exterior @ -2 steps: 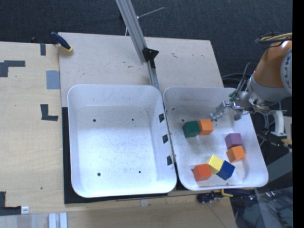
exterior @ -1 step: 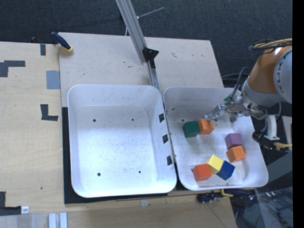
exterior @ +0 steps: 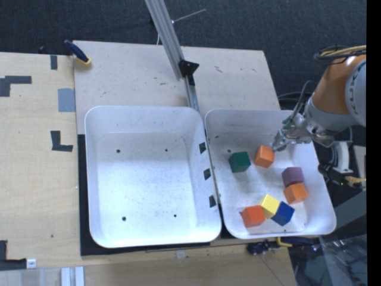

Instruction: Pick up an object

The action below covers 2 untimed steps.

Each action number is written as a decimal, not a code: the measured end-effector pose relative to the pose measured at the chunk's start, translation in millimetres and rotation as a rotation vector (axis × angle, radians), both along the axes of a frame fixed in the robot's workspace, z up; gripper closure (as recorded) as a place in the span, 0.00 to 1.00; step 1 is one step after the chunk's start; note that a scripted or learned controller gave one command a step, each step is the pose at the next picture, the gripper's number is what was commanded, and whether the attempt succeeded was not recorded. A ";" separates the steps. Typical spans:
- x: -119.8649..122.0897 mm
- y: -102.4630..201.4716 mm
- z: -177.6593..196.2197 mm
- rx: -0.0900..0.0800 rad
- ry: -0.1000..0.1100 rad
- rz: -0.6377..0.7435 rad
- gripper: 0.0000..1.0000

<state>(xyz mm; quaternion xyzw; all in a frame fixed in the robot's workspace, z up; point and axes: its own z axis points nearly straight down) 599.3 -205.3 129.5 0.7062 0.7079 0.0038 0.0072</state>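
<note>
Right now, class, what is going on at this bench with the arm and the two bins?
A grey and orange robot arm reaches in from the right over the right bin. Its gripper sits low beside an orange cube, close to its upper right corner; whether it grips the cube cannot be told. A green cube, a purple cube, another orange cube and a cluster of yellow, blue and red-orange cubes also lie in that bin.

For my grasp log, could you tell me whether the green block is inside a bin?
Inside: the green block rests on the right bin's floor.
</note>
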 end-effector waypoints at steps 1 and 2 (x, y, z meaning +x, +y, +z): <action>-4.8 3.2 60.8 0.003 0.010 -0.001 1.00; -2.4 4.8 103.6 0.004 0.012 0.000 1.00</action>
